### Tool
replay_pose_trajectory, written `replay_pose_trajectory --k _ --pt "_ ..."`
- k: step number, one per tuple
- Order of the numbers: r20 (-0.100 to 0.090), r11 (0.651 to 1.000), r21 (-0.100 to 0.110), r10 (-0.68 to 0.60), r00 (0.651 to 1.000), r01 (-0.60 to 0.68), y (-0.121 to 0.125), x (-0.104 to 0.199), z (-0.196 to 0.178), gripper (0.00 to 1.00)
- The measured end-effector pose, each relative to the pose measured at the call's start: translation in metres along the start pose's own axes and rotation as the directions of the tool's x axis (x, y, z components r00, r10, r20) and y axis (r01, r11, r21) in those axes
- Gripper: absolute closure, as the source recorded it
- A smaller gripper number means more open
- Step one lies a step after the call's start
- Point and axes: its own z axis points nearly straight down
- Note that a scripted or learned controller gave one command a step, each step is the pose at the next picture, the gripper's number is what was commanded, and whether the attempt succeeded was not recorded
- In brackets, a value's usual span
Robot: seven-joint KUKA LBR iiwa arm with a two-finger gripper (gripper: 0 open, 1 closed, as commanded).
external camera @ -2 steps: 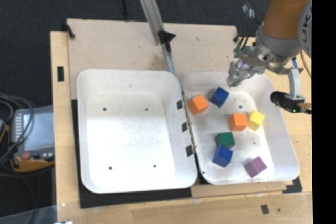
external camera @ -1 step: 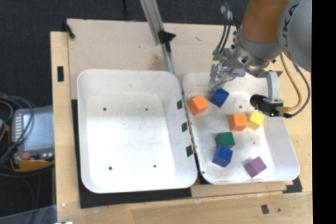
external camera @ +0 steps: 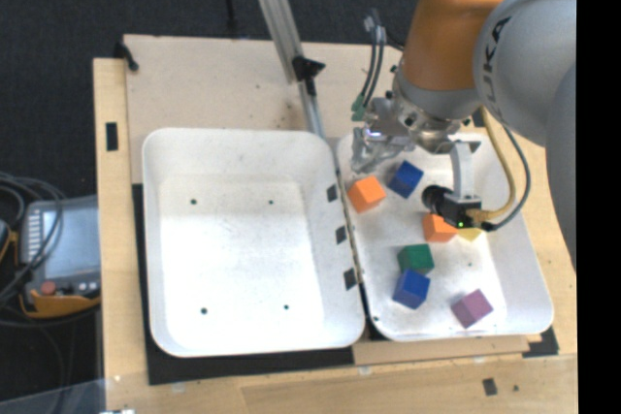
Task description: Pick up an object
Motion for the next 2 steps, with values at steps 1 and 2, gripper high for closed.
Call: replay_pose_trajectory --k 1,2 --pt "0.001 1.000 0.002 0.002 1.000 -0.002 -0.023 0.043 0.015 1.00" --pt "0.000 1.000 0.002 0.001 1.000 -0.001 -0.031 0.088 0.017 1.00"
